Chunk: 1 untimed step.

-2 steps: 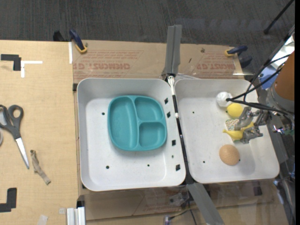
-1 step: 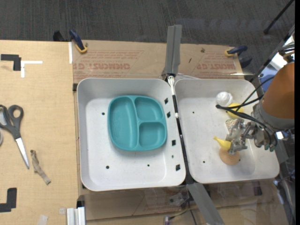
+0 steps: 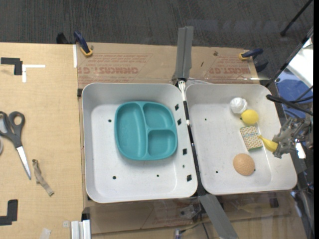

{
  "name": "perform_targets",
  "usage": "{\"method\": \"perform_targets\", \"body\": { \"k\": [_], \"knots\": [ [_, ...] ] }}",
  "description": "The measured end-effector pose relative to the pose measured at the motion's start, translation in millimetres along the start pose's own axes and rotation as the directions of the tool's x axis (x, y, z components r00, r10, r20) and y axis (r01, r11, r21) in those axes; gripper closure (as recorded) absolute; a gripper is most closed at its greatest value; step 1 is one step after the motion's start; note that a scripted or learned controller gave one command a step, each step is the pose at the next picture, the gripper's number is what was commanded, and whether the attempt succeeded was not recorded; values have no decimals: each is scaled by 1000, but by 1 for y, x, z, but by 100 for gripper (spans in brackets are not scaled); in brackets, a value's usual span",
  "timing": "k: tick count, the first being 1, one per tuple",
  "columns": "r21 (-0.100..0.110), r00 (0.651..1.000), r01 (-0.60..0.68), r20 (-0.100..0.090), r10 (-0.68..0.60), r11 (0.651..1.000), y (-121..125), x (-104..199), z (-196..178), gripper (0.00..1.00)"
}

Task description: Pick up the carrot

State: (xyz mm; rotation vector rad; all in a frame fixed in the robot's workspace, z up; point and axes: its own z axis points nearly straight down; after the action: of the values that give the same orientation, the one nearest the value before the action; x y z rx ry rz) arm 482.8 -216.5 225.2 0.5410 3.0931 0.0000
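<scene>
Yellow, not orange: the only long thin thing in the right bin [image 3: 219, 183] is a stubby piece I'm taking as the carrot [image 3: 269, 144], low confidence on the ID. It lies near the bin's right wall, just right of the sponge [image 3: 250, 137], below the lemon [image 3: 249, 116] and up-right of the egg [image 3: 244, 164].

Gripper [image 3: 285, 142] sits right at the carrot's right end, over the bin edge. Can't tell from this angle if it's open or closed, or if it's touching. Nothing visibly held.

Key relation: the carrot lies left of the gripper, long axis running upper-left to lower-right, roughly pointing at the tool. My read is the grasp wants to come in across that axis, a short shift left. Risk: sponge crowds the far end, wall crowds the near one.

Left bin [image 3: 94, 183] has the teal plate [image 3: 146, 130], irrelevant.
</scene>
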Motion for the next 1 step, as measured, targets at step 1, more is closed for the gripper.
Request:
{"method": "perform_targets", "body": {
  "k": [1],
  "knots": [
    [1,990,-144,0,144,990,4,0,-61,100]
  ]
}}
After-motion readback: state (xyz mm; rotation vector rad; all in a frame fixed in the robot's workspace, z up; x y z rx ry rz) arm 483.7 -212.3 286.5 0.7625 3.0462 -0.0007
